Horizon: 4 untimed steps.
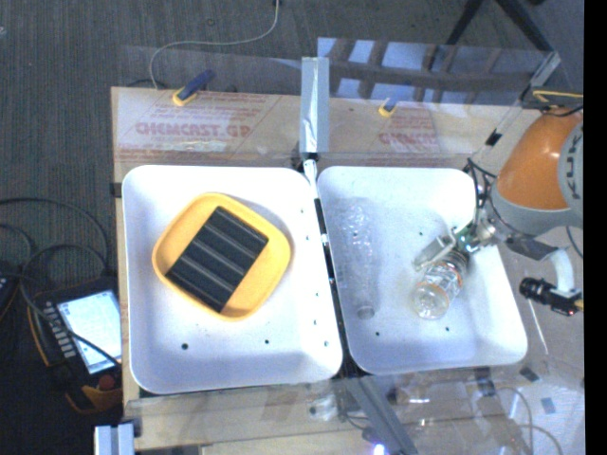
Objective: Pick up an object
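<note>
Yellow dish with rounded corners, lying flat in the middle of the left bin, turned a bit at a slant. Dark ribbed block resting inside it, with long grooves running across. Clear see-through bottle lying on its side in the right bin, near the right wall.
</note>
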Each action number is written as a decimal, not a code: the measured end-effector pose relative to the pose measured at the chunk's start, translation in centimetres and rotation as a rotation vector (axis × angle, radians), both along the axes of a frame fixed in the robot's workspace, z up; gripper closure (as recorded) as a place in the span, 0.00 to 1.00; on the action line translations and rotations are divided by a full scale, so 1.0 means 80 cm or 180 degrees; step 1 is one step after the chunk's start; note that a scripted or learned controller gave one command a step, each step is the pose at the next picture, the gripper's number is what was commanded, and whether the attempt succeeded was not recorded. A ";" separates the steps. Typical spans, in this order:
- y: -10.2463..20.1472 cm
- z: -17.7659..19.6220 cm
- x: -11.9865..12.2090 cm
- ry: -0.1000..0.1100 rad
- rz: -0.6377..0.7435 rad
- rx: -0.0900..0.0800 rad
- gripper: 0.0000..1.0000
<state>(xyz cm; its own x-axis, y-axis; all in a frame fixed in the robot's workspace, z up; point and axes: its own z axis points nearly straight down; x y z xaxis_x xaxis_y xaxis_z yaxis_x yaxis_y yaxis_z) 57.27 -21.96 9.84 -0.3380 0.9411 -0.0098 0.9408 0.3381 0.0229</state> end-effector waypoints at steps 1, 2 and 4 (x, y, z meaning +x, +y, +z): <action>0.017 -0.004 -0.055 -0.0012 0.0227 -0.0038 0.00; 0.020 0.006 -0.055 -0.0002 0.0229 -0.0018 1.00; 0.061 -0.007 -0.077 0.0016 0.0717 -0.0047 0.00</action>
